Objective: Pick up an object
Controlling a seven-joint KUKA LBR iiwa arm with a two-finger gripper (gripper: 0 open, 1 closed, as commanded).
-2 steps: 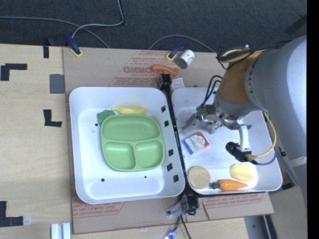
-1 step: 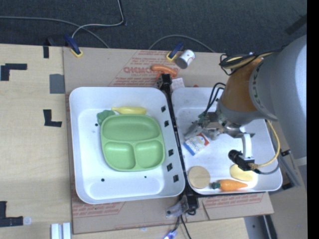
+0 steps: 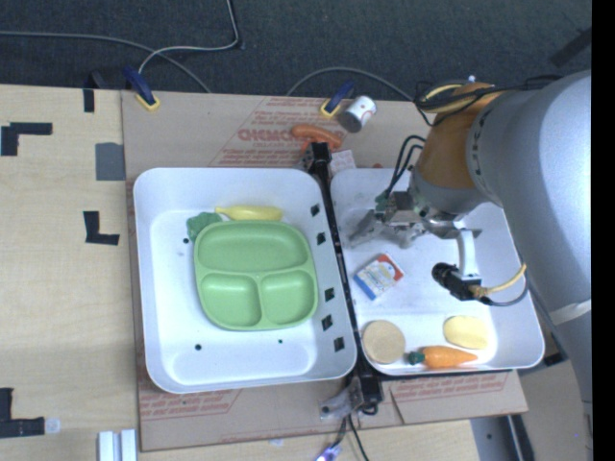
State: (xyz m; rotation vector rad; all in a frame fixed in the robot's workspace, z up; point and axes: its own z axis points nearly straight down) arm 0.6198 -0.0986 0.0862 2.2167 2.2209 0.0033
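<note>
Grey claw (image 3: pixel 370 227) above right bin (image 3: pixel 500 229)

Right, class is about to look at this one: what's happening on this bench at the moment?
A grey robot arm reaches in over the right bin, its gripper low near that bin's upper left. Nothing shows between its fingers. A small packet, a round biscuit, a carrot and a yellow piece lie in that bin. The left bin holds a green divided plate.

The light wooden bench (image 3: pixel 58 286) carries a brown cardboard sheet (image 3: pixel 192 137) at centre. On the sheet, two white bins touch: the left bin (image 3: pixel 159 286) at nine o'clock, the right bin (image 3: pixel 504 229) at three.
</note>
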